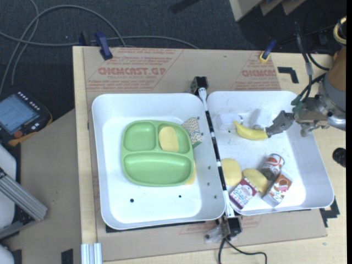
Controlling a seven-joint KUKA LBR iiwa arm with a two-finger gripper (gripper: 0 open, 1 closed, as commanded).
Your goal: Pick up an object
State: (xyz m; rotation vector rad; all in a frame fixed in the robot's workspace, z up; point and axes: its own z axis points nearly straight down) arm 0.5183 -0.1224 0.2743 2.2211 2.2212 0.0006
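A yellow banana [250, 132] lies in the upper part of the right bin [313, 164]. My gripper [275, 126] reaches in from the right, and its dark tip sits just at the banana's right end, low over the bin floor. Nearer the front of the same bin lie two yellow lumps [231, 172] [256, 179], a small can [272, 165] and two red-and-white packets [242, 193] [279, 188]. Nothing appears lifted off the bin floor.
The left bin [110, 202] holds a green divided plate [157, 166] with a yellow piece [169, 139] in its upper right compartment. A small patterned object [192, 128] lies by the plate's corner. A black divider rail [212, 147] runs between the bins.
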